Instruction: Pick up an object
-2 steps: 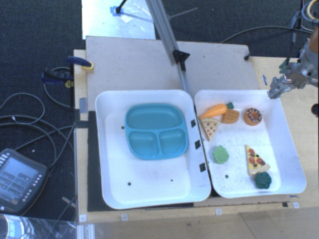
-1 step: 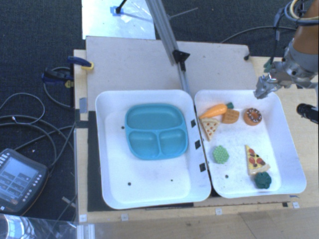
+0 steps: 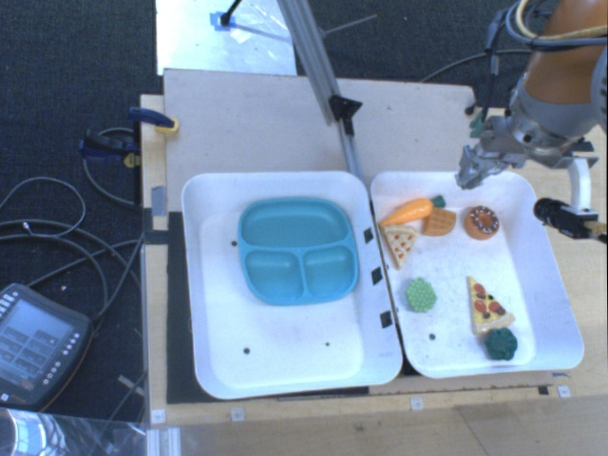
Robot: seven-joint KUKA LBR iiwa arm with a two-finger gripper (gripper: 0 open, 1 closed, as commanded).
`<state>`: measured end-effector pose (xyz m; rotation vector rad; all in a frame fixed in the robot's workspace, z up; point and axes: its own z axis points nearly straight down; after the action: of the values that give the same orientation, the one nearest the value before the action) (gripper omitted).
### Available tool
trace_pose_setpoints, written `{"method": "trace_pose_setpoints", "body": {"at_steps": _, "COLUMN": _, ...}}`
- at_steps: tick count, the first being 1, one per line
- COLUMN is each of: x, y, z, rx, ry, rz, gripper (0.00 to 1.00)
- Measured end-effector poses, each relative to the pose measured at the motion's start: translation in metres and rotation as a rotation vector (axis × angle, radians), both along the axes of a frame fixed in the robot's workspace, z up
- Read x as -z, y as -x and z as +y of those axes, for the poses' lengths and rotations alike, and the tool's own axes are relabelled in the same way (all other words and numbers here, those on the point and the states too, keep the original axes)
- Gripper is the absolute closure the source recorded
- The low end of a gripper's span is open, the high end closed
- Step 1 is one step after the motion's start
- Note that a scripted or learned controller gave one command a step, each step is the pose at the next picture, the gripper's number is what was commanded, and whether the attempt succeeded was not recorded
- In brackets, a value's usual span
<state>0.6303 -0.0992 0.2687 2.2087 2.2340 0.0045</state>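
Gripper [image 3: 472, 177] above right bin's [image 3: 551, 283] far edge, finger state impossible to tell; best lowered straight over nearby donut [image 3: 482, 222], centred before closing.

I see a pale wooden bench [image 3: 247, 122] carrying two shallow white bins side by side, edges touching. The left bin [image 3: 214, 350] and the right bin [image 3: 551, 283] rest directly on it. A blue-and-yellow clamp [image 3: 152, 120] grips the bench's left edge.
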Motion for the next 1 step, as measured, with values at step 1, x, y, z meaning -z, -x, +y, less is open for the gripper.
{"method": "trace_pose_setpoints", "body": {"at_steps": 1, "x": -0.0045, "y": 0.0075, "z": 0.0575, "rx": 0.0, "ry": 0.0, "rz": 0.001, "gripper": 1.0}}
